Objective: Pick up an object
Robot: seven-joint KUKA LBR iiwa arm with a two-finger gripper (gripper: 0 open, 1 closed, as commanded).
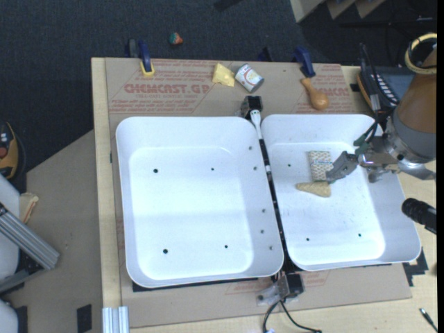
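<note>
In the right bin (361,227) lie two small objects: a speckled grey-white square pad (319,163) and, just in front of it, a tan elongated piece (313,189). They sit in the bin's middle, toward its left wall. My gripper (341,166) reaches in from the right and hangs low, right beside the pad's right edge and above the tan piece's right end. I see nothing held in it. The grey arm with its orange band (422,109) stands over the bin's right rim.
The left bin (187,200) lies beside the right one. Behind the bins, on the cardboard bench top, are a yellow wedge (223,75), a small white box (248,78), a tan pear-shaped thing (316,94) and two blue clamps (145,55).
</note>
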